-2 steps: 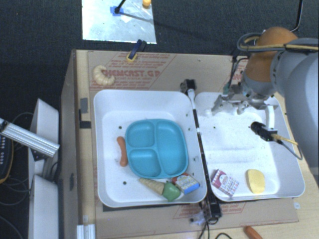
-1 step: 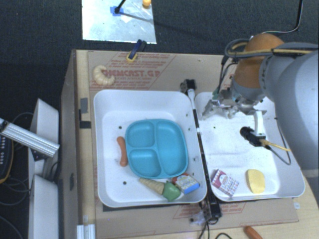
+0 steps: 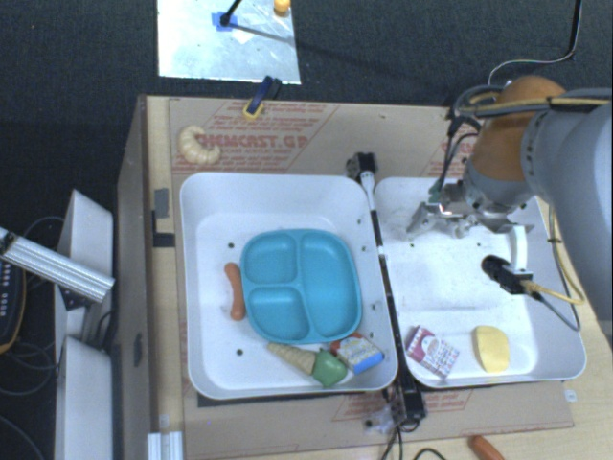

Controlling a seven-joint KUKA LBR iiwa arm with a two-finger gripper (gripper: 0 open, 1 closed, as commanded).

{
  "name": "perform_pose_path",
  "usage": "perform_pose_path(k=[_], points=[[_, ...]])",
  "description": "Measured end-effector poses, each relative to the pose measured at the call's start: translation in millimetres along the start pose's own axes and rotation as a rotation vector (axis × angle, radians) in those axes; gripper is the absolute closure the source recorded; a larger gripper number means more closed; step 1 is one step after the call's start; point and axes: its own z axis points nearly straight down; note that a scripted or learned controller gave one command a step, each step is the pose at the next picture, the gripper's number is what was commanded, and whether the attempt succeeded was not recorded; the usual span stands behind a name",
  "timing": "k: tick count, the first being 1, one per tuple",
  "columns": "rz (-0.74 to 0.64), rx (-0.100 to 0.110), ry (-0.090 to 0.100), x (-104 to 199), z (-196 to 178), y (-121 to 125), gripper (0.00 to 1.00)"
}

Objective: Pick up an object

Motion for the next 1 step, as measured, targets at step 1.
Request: perform_pose_path(k=[1], points=[[0.0, -0.002, 0.0, -29.7, -0.4, 25.8, 0.0]])
